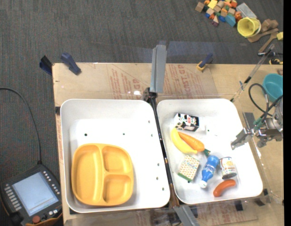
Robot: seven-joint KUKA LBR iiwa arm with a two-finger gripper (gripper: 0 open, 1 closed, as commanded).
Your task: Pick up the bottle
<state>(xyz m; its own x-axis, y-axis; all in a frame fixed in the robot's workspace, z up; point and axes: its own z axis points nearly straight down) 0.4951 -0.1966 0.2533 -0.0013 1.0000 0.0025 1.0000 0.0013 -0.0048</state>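
Note:
The bottle [209, 168] is blue with a white cap and lies on its side in the right bin [216, 106], near the front, cap toward the front edge. A small cream and green box [189, 167] lies just to its left and a small can [227, 167] just to its right. My gripper [251, 142] hangs over the right rim of that bin, up and to the right of the bottle and apart from it. Its fingers look open, with nothing between them.
The right bin also holds a banana [179, 142], a carrot [193, 141], a black and white box [187, 121] and a red sausage [224, 187]. In the left bin [107, 109] lies a yellow divided plate [103, 174]. A grey post [158, 69] stands behind the bins.

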